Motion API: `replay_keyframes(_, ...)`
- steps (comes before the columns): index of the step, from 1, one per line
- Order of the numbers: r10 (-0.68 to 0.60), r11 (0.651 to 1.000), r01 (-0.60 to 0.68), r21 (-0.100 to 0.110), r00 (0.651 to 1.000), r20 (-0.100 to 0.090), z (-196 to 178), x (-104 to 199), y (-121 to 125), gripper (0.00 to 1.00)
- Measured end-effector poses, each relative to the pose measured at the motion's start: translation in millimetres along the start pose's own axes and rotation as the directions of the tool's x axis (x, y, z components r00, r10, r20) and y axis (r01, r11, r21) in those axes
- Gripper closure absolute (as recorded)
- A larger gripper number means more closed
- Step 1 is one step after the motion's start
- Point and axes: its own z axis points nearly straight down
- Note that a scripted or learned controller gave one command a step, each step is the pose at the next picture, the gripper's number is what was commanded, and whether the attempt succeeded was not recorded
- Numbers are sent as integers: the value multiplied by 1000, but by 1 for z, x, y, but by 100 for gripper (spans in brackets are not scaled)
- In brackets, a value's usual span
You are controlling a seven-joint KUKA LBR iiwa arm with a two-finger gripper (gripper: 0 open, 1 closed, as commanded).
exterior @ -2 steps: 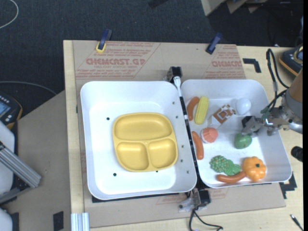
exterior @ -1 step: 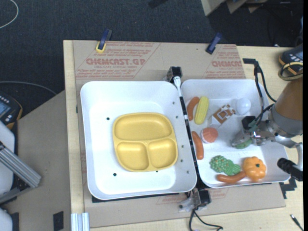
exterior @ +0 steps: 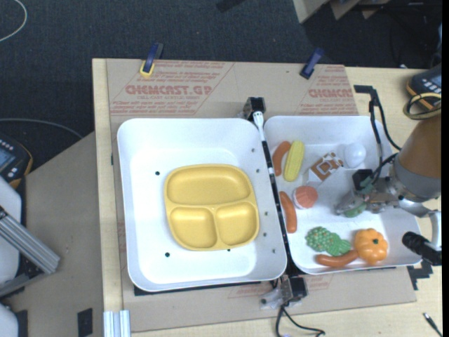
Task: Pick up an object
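camera view: bench board (exterior: 175,83) printed "chemcast g.p"; pincer (exterior: 353,203) over right bin (exterior: 330,126)

A robotics lab: clamped cardboard bench (exterior: 210,83), white bins (exterior: 140,209), loose cables (exterior: 295,325).

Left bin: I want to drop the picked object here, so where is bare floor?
Bare white floor rings the yellow tray inside the left bin, widest along its top and left sides. The right bin is crowded with toy food around the gripper.
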Motion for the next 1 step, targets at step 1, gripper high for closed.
replay_keyframes(1, 0, 1000, 0, -2, 1000, 2, -10, -1, 1, 100)
